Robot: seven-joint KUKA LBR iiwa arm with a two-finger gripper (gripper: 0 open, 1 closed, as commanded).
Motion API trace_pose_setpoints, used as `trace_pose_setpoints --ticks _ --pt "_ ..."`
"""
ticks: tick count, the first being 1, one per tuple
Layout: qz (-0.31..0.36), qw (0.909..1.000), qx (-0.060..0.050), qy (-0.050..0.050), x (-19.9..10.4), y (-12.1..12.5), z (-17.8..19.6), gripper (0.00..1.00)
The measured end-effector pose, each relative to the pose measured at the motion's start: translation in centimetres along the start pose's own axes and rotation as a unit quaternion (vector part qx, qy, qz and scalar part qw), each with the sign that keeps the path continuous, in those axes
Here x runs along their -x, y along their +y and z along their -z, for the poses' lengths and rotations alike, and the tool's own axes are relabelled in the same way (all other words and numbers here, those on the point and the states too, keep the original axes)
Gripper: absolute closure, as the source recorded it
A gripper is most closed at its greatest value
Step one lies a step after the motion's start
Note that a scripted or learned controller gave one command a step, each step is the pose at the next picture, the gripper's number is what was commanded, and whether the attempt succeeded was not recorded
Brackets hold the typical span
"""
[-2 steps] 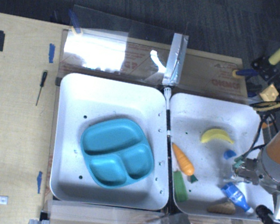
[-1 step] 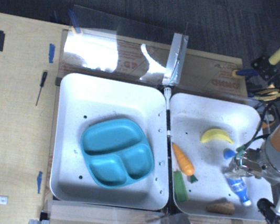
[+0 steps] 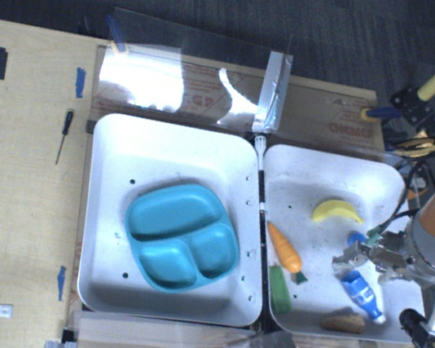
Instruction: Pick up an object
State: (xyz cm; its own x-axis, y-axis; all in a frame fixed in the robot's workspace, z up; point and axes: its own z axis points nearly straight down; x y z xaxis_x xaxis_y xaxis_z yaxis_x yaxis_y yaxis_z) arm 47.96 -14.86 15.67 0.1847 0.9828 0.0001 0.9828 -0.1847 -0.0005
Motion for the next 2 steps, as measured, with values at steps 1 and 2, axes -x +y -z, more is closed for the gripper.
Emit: trace_pose_setpoints --ticks 1,2 --pt "0.012 0.9999 0.003 0.0 1.9 1.5 -7.0 0.0" --pt "0.03 0.9995 0.004 -0.001 0.9 0.3 -6.9 0.0"
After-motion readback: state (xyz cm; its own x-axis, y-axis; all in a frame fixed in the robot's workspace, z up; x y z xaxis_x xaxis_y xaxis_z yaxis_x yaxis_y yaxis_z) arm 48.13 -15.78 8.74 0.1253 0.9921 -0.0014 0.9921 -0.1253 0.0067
